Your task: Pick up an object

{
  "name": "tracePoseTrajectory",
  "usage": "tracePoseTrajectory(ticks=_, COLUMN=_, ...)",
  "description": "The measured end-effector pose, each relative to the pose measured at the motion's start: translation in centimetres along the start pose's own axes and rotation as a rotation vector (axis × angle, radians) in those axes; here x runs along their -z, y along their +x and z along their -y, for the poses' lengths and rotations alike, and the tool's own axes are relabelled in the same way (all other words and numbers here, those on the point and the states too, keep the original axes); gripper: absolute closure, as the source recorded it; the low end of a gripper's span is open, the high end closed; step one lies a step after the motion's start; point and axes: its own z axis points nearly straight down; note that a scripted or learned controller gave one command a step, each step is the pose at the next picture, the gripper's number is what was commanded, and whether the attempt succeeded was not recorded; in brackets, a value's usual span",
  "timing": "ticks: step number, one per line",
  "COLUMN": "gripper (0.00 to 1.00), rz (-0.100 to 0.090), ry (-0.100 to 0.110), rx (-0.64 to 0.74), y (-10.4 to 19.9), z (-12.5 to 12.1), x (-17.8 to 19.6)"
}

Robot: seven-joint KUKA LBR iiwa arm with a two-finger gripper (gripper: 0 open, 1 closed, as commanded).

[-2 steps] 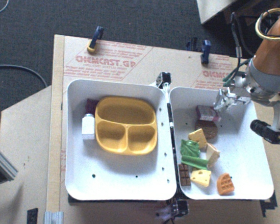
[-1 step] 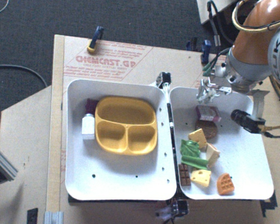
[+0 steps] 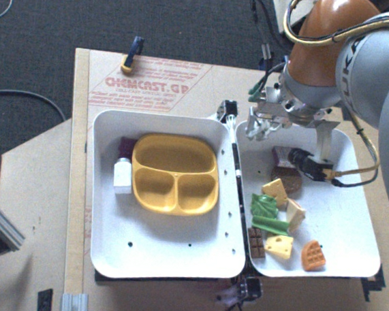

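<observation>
Nearest, along the right bin's front edge, lie an orange waffle piece, a cheese wedge and a chocolate bar, with green beans and more cheese just behind. Across the divider, the left bin holds a yellow divided plate with a small white bottle touching its left side. Farthest back, the hand hovers over the right bin's far left corner, clear of the food, its fingers slightly apart and holding nothing.
</observation>
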Motion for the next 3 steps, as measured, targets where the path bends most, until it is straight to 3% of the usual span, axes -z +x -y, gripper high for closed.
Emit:
tracePoseTrajectory(ticks=1, gripper=1.00, rz=-0.001, ry=-0.003, rx=0.000, y=4.58, z=-2.36, x=0.67)
tracePoseTrajectory(ticks=3, gripper=1.00, rz=0.001, ry=0.002, rx=-0.005, y=5.49, z=-2.81, x=0.63)
